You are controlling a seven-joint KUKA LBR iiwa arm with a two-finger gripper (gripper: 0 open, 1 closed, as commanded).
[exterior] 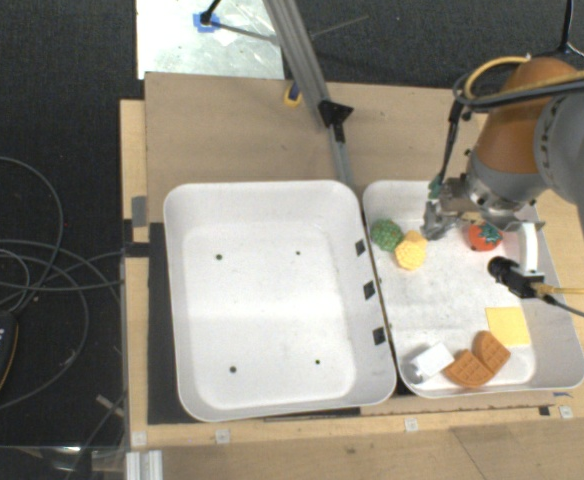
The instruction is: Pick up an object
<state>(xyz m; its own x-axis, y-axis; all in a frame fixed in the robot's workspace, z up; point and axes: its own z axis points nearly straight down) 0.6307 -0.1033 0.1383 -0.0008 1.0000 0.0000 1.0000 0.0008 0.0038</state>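
Reaching in from the right, I hang my gripper (438, 220) low over the back of the right bin (572, 363), just beside a yellow lumpy piece (410, 255) and a green round piece (387, 234) that sit touching each other near the bin's left wall; whether my fingers are spread or pressed together I cannot tell from this slant, and nothing shows between them. A red piece (485, 234) lies partly under my wrist, and toward the front lie a yellow square (508, 325), a brown waffle-like piece (480, 360) and a small white block (431, 360), while the left bin (187, 298) sits alongside.
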